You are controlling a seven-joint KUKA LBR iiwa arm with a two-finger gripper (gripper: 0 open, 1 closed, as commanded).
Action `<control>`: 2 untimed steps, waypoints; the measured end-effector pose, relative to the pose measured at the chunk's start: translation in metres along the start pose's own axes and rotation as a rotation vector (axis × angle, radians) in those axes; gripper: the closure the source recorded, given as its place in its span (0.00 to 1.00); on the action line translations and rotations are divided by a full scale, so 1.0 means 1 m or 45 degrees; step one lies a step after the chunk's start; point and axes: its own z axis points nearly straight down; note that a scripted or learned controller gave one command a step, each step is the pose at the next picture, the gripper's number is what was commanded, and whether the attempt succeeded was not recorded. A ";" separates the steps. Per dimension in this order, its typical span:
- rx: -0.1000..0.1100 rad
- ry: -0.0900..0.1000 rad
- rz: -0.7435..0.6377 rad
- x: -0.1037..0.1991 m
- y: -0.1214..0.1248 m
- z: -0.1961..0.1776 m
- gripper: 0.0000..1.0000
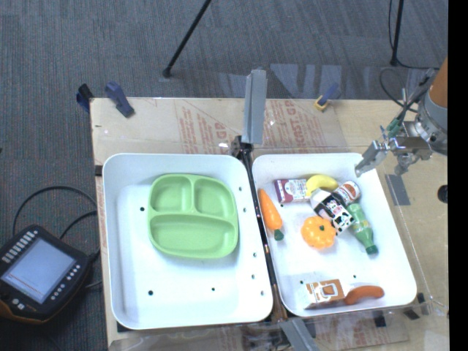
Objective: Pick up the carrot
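The carrot (270, 210) is orange with a green stem end and lies along the left wall of the right bin (398, 251), stem pointing toward the front. My gripper (382, 162) hovers over the bin's back right corner, well right of the carrot and apart from it. Its fingers are spread with nothing between them.
The right bin also holds a maroon carton (292, 190), a banana (322, 183), a cow-patterned bottle (333, 210), a green bottle (361, 229), an orange fruit (319, 232), a small box (325, 291) and a sausage (363, 294). A green divided plate (194, 216) sits in the left bin (124, 269).
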 end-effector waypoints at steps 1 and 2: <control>0.006 0.002 0.088 0.073 -0.072 0.151 0.00; 0.006 0.002 0.043 0.062 -0.076 0.187 0.00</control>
